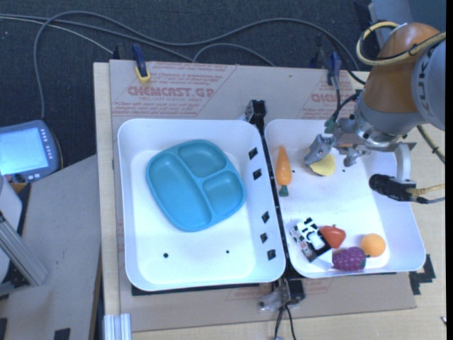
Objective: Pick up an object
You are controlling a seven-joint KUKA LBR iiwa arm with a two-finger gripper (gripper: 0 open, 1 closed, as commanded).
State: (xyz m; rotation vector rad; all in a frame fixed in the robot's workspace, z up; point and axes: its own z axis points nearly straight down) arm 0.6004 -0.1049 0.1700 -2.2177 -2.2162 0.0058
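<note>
My gripper (pixel 333 154) hangs over the upper part of the right bin (pixel 396 211), its two fingers spread apart and open. A small yellow piece (pixel 324 167) lies on the bin floor just below the left finger (pixel 316 149), partly covered by it; it is not pinched between the fingers. An orange carrot (pixel 283 167) lies near the bin's left wall. Along the front of the bin sit a black-and-white item (pixel 309 236), a red fruit (pixel 333 235), a purple grape bunch (pixel 349 259) and an orange (pixel 373 245).
The left bin (pixel 141 246) holds a blue divided plate (pixel 196 183). A black divider with clips (pixel 263 190) runs between the bins. A black cable plug (pixel 388 185) hangs over the right bin's right side. The middle of the right bin's floor is bare.
</note>
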